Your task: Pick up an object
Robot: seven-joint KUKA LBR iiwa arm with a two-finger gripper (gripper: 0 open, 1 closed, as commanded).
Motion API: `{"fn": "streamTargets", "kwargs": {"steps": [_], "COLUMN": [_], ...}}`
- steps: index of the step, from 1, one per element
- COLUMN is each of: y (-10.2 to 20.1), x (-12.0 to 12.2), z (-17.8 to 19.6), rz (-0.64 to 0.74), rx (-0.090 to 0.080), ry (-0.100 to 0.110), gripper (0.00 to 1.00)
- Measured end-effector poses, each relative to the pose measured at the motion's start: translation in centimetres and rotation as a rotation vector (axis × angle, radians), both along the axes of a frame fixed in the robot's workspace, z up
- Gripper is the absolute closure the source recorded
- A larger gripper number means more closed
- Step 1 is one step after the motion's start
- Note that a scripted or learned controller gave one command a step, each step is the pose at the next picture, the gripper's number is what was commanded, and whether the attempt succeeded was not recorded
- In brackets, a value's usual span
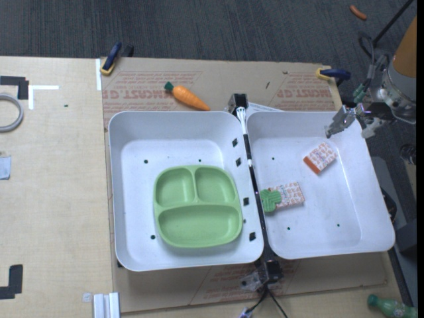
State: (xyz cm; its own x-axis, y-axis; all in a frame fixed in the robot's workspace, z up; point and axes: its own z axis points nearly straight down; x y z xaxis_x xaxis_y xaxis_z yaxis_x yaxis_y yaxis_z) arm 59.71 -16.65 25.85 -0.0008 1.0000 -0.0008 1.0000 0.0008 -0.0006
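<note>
Poised at the upper right of the frame, over the far right corner of the right shallow white plastic bin [371, 177]: the grey two-finger metal gripper [344, 120], hanging from the arm with nothing visible between its fingertips. Too small and blurred to tell whether parted or shut. Apparently the approach step, with no object picked yet.

Just below and left of the gripper, flat on the bin floor: a small orange-and-white patterned packet [320, 158], the nearest candidate. Further toward the frame's centre, near the dividing wall: a pale patterned block with a green end piece [282, 197]. Next move, as a judgement: shift inward and down over the orange packet, then descend and close across its narrow side.

In the left white bin [126, 177]: a light green three-compartment plastic plate [197, 206]. Above the bins, on the brown cardboard: an orange toy carrot with a green top [187, 96].
</note>
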Motion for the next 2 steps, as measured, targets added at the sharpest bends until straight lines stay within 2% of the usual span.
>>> {"fn": "streamTargets", "kwargs": {"steps": [1,2], "y": [1.2,1.0], "x": [1.1,1.2], "z": [-16.1,-15.1], "rz": [-0.069,-0.072], "rx": [-0.001,-0.005], "ry": [-0.009,-0.012], "gripper": [0.00,1.00]}}
